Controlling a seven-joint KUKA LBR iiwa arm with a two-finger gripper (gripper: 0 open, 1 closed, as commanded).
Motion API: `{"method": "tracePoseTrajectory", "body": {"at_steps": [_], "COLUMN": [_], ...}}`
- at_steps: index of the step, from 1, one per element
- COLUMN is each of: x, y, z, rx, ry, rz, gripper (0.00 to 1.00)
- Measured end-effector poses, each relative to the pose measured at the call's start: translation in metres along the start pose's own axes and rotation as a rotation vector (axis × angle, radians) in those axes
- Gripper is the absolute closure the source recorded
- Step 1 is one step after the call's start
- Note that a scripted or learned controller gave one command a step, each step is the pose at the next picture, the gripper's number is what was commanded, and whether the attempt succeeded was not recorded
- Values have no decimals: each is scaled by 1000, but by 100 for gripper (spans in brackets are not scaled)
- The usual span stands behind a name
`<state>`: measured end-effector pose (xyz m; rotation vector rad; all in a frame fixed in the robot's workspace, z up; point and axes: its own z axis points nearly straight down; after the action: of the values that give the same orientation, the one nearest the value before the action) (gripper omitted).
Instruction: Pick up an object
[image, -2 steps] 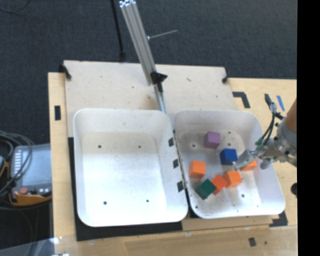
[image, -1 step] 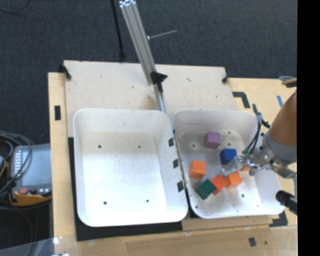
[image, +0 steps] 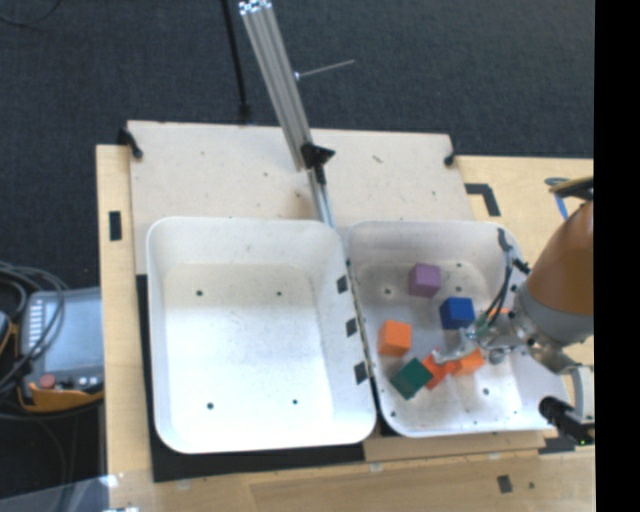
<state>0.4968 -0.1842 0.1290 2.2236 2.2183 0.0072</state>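
So my gripper (image: 468, 352) is down in the right bin (image: 440, 425), right over an orange piece (image: 455, 365) beside the green block (image: 410, 378). Honestly can't tell if I'm spread or pinching it. Orange cube (image: 396, 336) sits just left.

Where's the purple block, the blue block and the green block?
Purple block (image: 425, 279): camera view, on its top face.
Blue block (image: 457, 311): camera view, on its top face.
Green block (image: 410, 379): camera view, middle of its top face.
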Motion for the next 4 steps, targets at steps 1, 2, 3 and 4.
{"method": "tracePoseTrajectory", "body": {"at_steps": [1,2,3,4], "x": [-1,5,2,1], "y": [1,-1,2,3], "z": [-13,-59,-123,-132], "rx": [-5,-2,-5,1], "ry": [-1,-4,-6,-3], "rz": [6,-6,-7,-9], "gripper": [100,100,100,100]}}
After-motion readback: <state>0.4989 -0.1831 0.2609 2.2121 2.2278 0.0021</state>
